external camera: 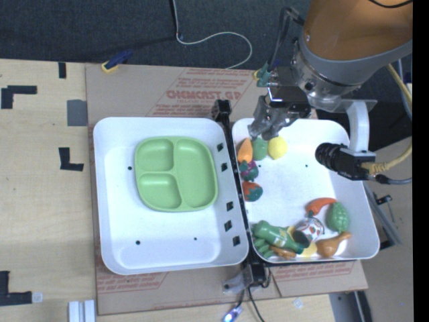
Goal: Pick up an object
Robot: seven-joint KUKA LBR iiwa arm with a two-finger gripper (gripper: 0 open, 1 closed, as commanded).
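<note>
Jaws: low over the right bin's (pixel 355 206) far-left corner; opening cannot be told, nothing seen held. Left bin (pixel 114 200): well left, holds green plate (pixel 177 173). Toy heap (pixel 301 233): well below the jaws. Lemon (pixel 277 147): just beside them. Carrot (pixel 245 149): against the divider. Risk: crowding may spoil closure, or nudge the lemon away.

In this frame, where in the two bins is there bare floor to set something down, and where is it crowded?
Free: the left bin floor around the green divided plate, widest along its near edge; the middle of the right bin, between the yellow toy and the near pile. Crowded: along the divider under the gripper, and the right bin's near edge.
</note>
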